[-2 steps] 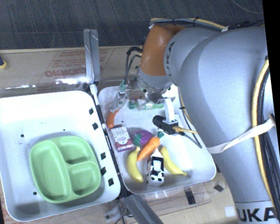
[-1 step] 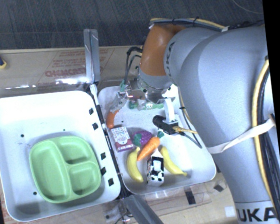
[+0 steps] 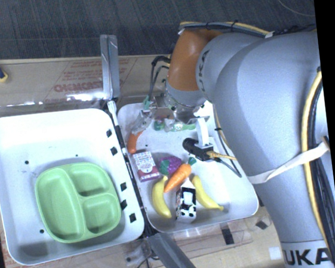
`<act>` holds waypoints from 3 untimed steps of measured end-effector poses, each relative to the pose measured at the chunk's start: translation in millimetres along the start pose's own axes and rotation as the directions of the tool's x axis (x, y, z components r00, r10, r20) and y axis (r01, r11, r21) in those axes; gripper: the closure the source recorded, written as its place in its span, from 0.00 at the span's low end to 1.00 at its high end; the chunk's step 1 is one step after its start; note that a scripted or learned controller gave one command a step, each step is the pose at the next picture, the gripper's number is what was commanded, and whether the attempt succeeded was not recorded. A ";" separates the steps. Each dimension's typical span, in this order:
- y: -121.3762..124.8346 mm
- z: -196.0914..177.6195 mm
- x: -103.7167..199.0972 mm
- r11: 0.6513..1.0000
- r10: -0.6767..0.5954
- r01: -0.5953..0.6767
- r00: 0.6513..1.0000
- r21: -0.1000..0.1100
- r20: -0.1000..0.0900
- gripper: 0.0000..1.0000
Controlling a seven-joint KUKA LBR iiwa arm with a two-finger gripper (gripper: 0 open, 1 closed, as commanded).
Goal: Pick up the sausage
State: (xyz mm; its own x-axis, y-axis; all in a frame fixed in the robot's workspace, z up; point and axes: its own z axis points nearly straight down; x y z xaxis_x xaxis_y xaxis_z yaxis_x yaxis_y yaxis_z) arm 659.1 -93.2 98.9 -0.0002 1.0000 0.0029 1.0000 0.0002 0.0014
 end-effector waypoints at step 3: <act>-3.0 8.4 3.4 0.993 0.118 -0.118 0.993 0.005 0.002 0.00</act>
State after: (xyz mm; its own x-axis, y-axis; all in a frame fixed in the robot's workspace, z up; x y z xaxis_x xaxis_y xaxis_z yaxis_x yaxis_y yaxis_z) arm 656.1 -89.8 90.5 0.1177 0.9931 0.0014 0.9930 -0.1177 -0.0044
